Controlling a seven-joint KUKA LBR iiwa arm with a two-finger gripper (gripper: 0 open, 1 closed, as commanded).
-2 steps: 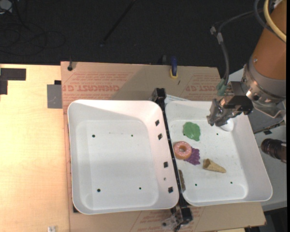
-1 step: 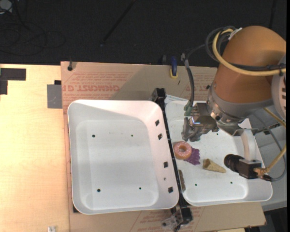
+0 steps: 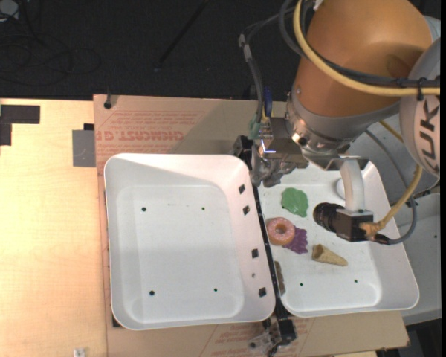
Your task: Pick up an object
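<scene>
- Two shallow white plastic bins are counted on the bench, side by side: the left bin (image 3: 126, 199) and the right bin (image 3: 372, 288).
- One grey arm with an orange band (image 3: 357, 47) is seen entering from the 3 o'clock side and covering the 12 o'clock part of the right bin.
- One two-finger gripper (image 3: 271, 171) is located at the 11 o'clock corner of the right bin, beside the divide between the bins; its state cannot be told, as the tips are too dark and small to be read.
- Four loose objects are counted in the right bin, all toward its left half.
- One flat green leaf-shaped piece (image 3: 295, 201) is noted at 5 o'clock of the gripper, near it but apart.
- One pink ring-shaped doughnut toy (image 3: 280, 232) is recorded at 6 o'clock of the green piece.
- One purple lumpy piece (image 3: 299, 240) is found touching the doughnut at its 4 o'clock.
- One tan cone-shaped piece (image 3: 328, 256) lies at 4 o'clock of the purple piece.
</scene>
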